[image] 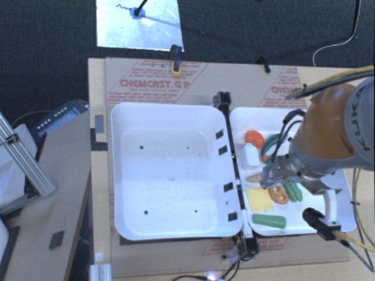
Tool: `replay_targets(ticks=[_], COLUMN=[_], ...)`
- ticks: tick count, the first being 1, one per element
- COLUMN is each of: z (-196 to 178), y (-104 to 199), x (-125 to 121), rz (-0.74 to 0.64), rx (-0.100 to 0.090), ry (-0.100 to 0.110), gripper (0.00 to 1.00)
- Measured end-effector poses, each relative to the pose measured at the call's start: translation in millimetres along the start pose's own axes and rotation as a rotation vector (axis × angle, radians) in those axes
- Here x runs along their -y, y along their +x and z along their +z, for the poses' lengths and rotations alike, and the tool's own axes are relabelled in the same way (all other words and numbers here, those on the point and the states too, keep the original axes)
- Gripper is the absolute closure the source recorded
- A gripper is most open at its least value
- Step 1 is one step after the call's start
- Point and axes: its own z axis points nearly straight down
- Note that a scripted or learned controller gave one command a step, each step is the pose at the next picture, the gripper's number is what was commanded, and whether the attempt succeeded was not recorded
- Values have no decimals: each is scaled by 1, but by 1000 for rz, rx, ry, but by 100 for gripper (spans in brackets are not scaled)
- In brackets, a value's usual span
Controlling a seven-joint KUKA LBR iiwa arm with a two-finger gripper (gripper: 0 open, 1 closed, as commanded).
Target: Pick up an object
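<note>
Nearest the camera, in the right bin (pixel 345 222), a green piece (pixel 269 220) lies by the front rim, with a yellow block (pixel 259 199) just behind it. Beside that block sits an orange-and-red ring (pixel 279 194), and the gripper (pixel 274 178) hangs right over this cluster; whether it is spread or closed I cannot tell. Farther back rest a white bottle (pixel 251 155) and an orange ball (pixel 254 137). The arm appears to be reaching down to grasp; next it must settle around one item and lift. The left bin (pixel 126 157) stands alongside.
</note>
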Motion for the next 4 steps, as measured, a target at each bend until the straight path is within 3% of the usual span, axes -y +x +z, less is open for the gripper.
replay_targets(ticks=[1,2,3,4], z=[-69,7,88,85], y=[-62,-35,-74,-52], x=[-34,0,-7,-123], rz=[12,7,8,1], rx=[10,2,0,11], ry=[-21,-4,-20,-31], gripper=[100,100,100,100])
